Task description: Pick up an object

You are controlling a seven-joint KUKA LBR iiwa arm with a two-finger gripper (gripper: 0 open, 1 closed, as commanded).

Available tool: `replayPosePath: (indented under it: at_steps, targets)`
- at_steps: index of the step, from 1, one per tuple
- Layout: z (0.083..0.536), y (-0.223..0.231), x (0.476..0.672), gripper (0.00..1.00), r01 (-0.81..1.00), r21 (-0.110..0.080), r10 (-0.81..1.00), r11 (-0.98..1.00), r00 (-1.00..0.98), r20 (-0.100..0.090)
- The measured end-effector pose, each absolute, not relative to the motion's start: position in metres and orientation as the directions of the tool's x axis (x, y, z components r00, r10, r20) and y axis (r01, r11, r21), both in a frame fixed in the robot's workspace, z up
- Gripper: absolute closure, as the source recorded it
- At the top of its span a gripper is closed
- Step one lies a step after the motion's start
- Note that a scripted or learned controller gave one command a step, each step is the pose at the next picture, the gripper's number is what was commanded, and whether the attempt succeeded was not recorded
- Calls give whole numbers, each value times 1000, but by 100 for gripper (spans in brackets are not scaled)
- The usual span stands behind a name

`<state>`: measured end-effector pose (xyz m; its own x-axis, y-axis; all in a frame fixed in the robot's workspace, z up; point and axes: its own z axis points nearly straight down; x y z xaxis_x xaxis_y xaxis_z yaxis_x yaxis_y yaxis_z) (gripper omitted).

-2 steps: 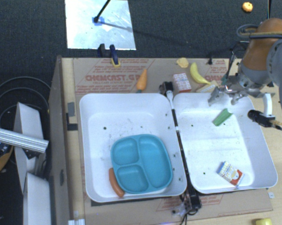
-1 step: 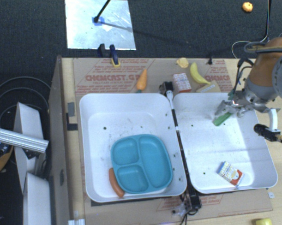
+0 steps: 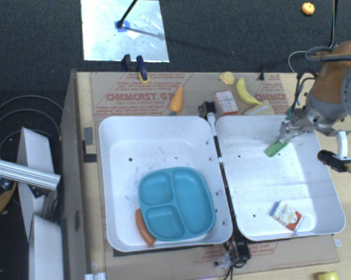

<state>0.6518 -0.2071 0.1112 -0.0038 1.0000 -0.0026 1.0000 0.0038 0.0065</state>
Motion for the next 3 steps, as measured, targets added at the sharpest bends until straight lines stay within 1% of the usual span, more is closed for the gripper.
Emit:
replayPosePath:
  at_steps: [1, 2, 3]
  targets:
    - [169, -192, 598, 100, 1000, 3, 1000, 0, 0, 0]
    - [226, -165, 604, 100, 1000, 7, 1000, 7, -7, -1]
    - [223, -166, 603, 0, 1000, 3, 1000, 3, -3, 0]
